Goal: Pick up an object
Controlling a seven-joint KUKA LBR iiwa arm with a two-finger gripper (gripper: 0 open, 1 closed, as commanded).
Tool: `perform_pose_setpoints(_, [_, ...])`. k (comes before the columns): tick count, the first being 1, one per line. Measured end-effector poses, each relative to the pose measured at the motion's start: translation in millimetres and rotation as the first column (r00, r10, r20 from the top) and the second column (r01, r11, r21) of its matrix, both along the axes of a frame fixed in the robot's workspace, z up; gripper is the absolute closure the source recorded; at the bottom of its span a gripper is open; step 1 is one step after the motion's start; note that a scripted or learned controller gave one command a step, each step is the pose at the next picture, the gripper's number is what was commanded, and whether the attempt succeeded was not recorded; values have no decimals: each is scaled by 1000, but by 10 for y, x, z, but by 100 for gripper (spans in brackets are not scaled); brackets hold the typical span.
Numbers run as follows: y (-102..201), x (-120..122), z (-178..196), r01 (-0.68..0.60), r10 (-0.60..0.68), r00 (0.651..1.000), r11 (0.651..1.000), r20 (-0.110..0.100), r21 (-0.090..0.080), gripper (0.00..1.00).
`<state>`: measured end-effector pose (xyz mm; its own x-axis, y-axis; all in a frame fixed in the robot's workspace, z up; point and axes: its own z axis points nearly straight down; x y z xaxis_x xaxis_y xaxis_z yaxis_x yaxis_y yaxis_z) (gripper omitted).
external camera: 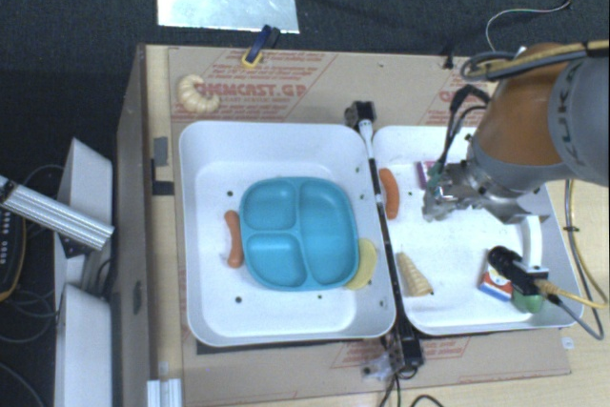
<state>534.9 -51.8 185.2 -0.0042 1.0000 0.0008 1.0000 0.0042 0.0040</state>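
Tool (440, 200) hangs over the right bin (457, 305), near its middle; whether it is spread or pressed together I cannot tell. A purple item (422, 172) lies just beside the tool at its 10 o'clock. An orange sausage (389, 191) lies by the bin's wall at 9 o'clock, a tan cone (414, 274) at 7 o'clock, a small box (496, 286) at 5 o'clock. In the left bin (286, 143) a blue plate (295, 234) sits in the middle, with a second sausage (233, 238) at its 9 o'clock and a yellow slice (365, 264) touching it at 4 o'clock
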Motion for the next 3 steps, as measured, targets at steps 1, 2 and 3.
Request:
perform_pose_setpoints(1, [-10, -6, -6, 2, -2, 1000, 1000, -2, -1, 0])
perform_pose_setpoints(2, [-478, 292, 407, 3, -3, 1000, 1000, -1, -2, 0])
perform_pose_setpoints(3, [-344, 942, -592, 0, 0, 1000, 1000, -4, -1, 0])
